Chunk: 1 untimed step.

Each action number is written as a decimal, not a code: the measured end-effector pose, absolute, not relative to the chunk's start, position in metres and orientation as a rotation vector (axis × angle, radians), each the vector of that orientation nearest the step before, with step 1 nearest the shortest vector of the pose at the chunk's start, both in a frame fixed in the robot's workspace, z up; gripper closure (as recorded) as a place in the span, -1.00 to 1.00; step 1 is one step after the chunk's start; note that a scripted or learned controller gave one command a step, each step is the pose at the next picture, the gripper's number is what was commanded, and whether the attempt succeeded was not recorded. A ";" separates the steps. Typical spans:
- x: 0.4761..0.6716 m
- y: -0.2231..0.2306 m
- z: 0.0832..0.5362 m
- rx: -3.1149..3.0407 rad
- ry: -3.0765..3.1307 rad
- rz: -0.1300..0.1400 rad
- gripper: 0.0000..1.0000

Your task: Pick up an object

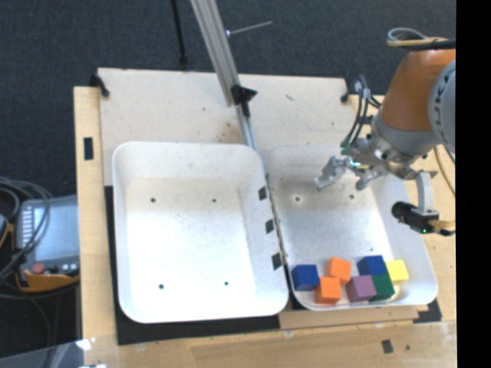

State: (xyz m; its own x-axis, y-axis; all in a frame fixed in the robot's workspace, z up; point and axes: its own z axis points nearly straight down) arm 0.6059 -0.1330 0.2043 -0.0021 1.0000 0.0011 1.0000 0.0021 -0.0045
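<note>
Camera view has the two-finger gripper's jaws (347, 173) hanging over the far end of the right shallow white plastic bin (322, 213), spread apart with nothing between them. Well apart, at that bin's near end, sit the small coloured cubes: a blue cube (305, 276), two orange (330, 289), a purple (361, 287), a green (383, 285), a yellow (397, 270). The approach seems underway; next the arm must travel toward the cluster and descend onto one cube. The left white bin (192, 228) shares the wooden desk (169, 98).

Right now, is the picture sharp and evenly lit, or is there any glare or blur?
Camera view: soft overall, fairly evenly lit; the left bin looks bright, mildly washed out; the tool is slightly blurred; the blocks keep clear colours but soft edges; the dark floor shows little detail.
</note>
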 end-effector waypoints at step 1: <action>0.607 -0.133 0.207 -2.220 -2.224 -0.002 -1.00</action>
State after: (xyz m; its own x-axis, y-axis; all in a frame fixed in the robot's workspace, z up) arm 0.6070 -0.1331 0.2073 -0.0017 1.0000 0.0005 1.0000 0.0017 0.0010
